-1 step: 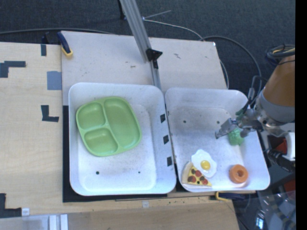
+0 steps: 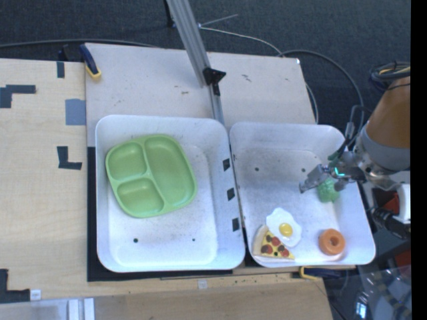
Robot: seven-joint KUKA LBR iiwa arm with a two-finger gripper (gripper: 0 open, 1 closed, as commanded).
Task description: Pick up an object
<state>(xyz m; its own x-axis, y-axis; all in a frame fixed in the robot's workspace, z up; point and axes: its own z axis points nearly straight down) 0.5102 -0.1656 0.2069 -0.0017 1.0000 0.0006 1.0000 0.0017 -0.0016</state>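
No writing or label is showing clearly enough for me to read. Starting nearest the camera, a pizza slice toy (image 2: 272,244) is lying at the front rim of the right bin (image 2: 267,145), with a fried egg toy (image 2: 284,227) touching it at one o'clock and an orange donut toy (image 2: 331,242) at three o'clock. Farther back, my gripper (image 2: 319,181) is hovering low over the bin; I cannot tell how far it is parted. A green toy (image 2: 328,192) is sitting just beside it at four o'clock. In the left bin (image 2: 113,245) a green divided plate (image 2: 150,175) is resting.
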